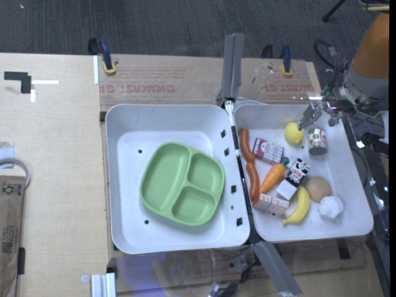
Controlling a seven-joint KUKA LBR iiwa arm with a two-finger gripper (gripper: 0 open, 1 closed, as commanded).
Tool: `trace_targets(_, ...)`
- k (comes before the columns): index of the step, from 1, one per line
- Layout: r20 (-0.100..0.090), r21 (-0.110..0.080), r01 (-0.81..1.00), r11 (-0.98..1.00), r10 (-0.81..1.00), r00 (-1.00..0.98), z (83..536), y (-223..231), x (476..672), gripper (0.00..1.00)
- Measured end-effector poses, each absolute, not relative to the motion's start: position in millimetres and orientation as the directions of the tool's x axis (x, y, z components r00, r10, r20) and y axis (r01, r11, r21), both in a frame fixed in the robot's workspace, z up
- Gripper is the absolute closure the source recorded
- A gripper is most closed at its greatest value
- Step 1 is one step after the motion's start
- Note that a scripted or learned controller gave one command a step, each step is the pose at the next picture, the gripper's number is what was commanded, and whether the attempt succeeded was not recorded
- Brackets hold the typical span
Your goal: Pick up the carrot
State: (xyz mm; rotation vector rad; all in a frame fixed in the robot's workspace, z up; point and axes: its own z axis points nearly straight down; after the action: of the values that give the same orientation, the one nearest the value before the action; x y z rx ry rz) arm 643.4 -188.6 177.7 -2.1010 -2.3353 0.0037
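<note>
The carrot (272, 177) lies in the right bin (352, 224), slanted with its green-topped end up and to the right, and everything else is placed here from it. Just to its left are 2 sausages (250, 166), laid end to end along the bin's left wall. Just above it sits a small red and white carton (268, 150), and further up and right a lemon (292, 132). A small can (317, 142) stands to the upper right, beside the lemon. A black and white carton (297, 172) touches the carrot's leafy end on the right. Below the carrot lies another small carton (271, 203), with a banana (299, 206) to the lower right, a brown round item (318, 189) to the right, and a white crumpled lump (331, 208) beyond that. The gripper (312, 113) hangs well up and right of the carrot, above the lemon and can; whether it is spread or closed I cannot tell. Far left of the carrot, the left bin (124, 228) holds a green 3-section plate (182, 183).
</note>
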Motion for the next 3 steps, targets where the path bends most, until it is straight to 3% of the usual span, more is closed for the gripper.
trace_targets(1, 0.000, -0.004, 0.996, 0.089, 0.996, -0.089, 121.5, -109.5, 626.4, 0.00)
trace_targets(2, -0.001, 0.000, 0.990, -0.141, 0.990, 0.141, 92.1, -115.8, 554.2, 0.00)
trace_targets(3, -0.002, -0.001, 0.989, -0.145, 0.989, 0.145, 99.7, -117.1, 554.9, 1.00)
